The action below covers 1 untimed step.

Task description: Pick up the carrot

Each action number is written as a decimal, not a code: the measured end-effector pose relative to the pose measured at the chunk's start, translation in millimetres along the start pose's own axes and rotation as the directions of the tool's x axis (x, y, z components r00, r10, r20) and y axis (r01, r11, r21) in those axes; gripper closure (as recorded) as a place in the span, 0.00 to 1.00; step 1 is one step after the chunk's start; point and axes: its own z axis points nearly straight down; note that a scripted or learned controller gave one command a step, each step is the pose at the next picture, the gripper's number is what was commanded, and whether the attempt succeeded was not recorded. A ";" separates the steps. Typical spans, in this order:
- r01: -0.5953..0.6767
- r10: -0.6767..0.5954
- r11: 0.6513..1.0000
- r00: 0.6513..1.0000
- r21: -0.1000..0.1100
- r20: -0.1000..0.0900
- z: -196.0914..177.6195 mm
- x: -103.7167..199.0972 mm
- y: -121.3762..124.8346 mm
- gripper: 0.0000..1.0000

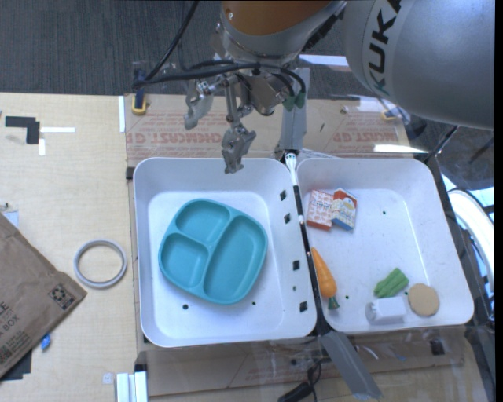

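The fingers [234,149] hang at the upper middle of the frame, over the back rim of the left bin [149,235]. One finger shows plainly, pointing down near the rim; another part sticks out to the upper left, so the gripper [220,133] looks spread, though the clutter of cables makes that hard to be sure of. Nothing sits between the fingers. Above them the orange band [267,16] and the grey arm [424,55] fill the top right.

The carrot [323,272] lies in the right bin [440,204], against its left wall, lower middle of the frame, leafy end toward the bottom. It is well apart from the gripper.

In the left bin rests a blue plate [212,250] with three compartments. The right bin also holds a small printed box [331,210] near its top left, and at its lower right a green piece [391,283], a tan disc [424,300] and a white piece [385,312] close together.

On the bench at the left lie a ring [100,262] and a brown box [27,302].
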 end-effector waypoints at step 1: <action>0.080 -0.080 0.997 0.997 0.000 0.000 -11.6 -17.3 -20.7 0.00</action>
